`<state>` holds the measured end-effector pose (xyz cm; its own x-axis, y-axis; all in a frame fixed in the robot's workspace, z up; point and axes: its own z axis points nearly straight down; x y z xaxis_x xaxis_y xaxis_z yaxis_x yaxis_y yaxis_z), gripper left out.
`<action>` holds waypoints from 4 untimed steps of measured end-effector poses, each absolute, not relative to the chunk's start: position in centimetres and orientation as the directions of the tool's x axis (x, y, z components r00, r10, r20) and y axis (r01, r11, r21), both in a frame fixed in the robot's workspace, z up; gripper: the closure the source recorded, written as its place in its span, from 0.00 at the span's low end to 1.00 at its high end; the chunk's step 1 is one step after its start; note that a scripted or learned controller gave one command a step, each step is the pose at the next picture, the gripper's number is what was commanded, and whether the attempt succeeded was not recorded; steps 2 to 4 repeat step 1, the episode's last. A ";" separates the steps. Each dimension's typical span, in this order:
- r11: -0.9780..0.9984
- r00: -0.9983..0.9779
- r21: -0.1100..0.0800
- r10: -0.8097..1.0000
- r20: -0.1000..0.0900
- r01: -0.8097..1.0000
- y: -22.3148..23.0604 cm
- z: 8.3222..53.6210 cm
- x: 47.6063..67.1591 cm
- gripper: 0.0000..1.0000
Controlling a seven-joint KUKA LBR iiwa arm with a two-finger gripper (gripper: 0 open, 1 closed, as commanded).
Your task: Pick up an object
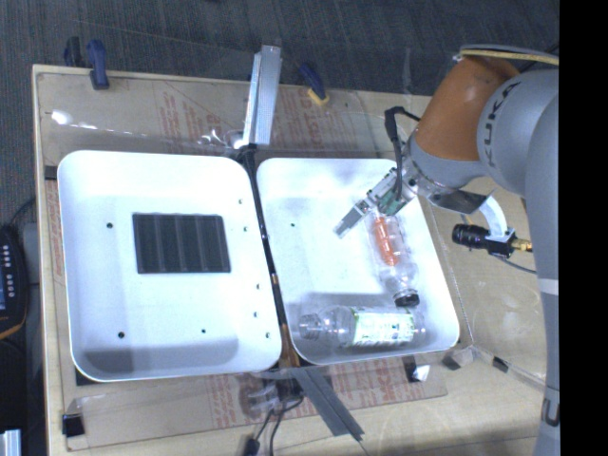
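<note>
Bottle with orange label (388, 242): lies in right bin (313, 255), near its right wall, cap toward the near side. Pincer (366, 209), fingers apart, hovers at its far end. Advised: centre over body, descend, close across width.

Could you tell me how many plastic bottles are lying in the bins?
2, both in the right bin: an orange-label bottle along its right side, just below the gripper, and a green-label bottle lying across its near end. None seems hidden.
</note>
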<state>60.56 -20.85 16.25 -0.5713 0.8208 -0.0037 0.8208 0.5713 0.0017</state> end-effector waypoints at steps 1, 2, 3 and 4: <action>0.565 -0.565 -0.002 0.825 0.002 0.825 -20.8 17.2 58.2 0.00; 0.565 -0.565 -0.002 0.825 0.002 0.825 -20.8 17.2 58.2 0.00; 0.565 -0.565 -0.002 0.825 0.002 0.825 -20.8 17.2 58.2 0.00; 0.565 -0.565 -0.002 0.825 0.002 0.825 -20.8 17.2 58.2 0.00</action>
